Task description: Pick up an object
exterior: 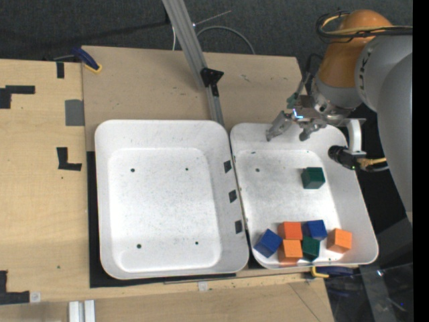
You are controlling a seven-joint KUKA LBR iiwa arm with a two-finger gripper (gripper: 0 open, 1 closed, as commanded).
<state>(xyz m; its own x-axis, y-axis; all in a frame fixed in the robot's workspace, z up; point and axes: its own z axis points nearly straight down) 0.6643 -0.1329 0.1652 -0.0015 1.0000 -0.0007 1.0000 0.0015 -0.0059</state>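
My gripper [289,133] hangs open over the far edge of the right bin [268,186], its two grey fingers spread apart with nothing between them. A dark green cube [312,178] lies alone in that bin, below and slightly right of the gripper. Along the bin's near edge sits a cluster of cubes: a blue one [268,242], two orange ones [291,230] [291,249], another blue one [315,229], a dark green one [310,247], and a separate orange cube [340,239] further right.
The left bin [107,180] sits beside the right one on the wooden bench. A slanted metal pole [191,42] rises behind the bins. The arm's grey body and orange band [355,32] fill the upper right.
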